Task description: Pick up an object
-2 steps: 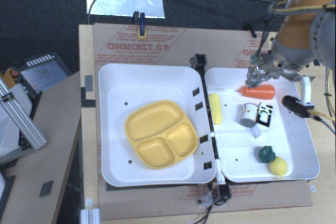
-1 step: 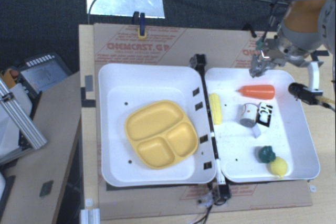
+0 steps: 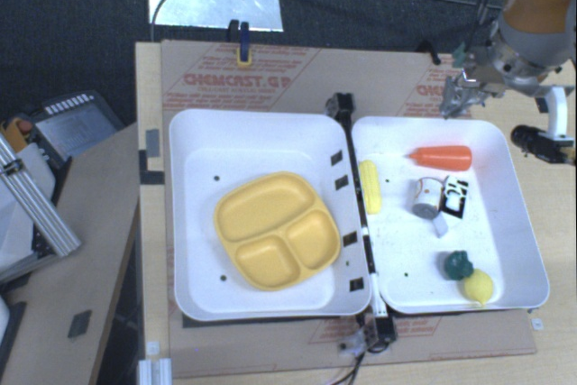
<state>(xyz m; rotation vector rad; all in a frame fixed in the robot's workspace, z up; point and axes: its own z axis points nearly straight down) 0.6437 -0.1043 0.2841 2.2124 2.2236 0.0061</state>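
Observation:
The right bin (image 3: 518,194) holds an orange carrot (image 3: 442,158) at the back, a yellow corn cob (image 3: 369,186) along its left wall, a grey and white cup with a black-and-white tag (image 3: 435,197) in the middle, a dark green toy (image 3: 458,265) and a yellow lemon (image 3: 479,286) at the front right. My gripper (image 3: 462,96) hangs above the bench just behind the right bin's back rim, up and right of the carrot, with nothing visible in it.
A yellow three-part plate (image 3: 275,228) lies in the left bin (image 3: 194,194). A black clip (image 3: 343,106) sits where the bins meet at the back. A yellow clamp (image 3: 243,50) stands behind the left bin. Grey equipment (image 3: 45,185) occupies the left side.

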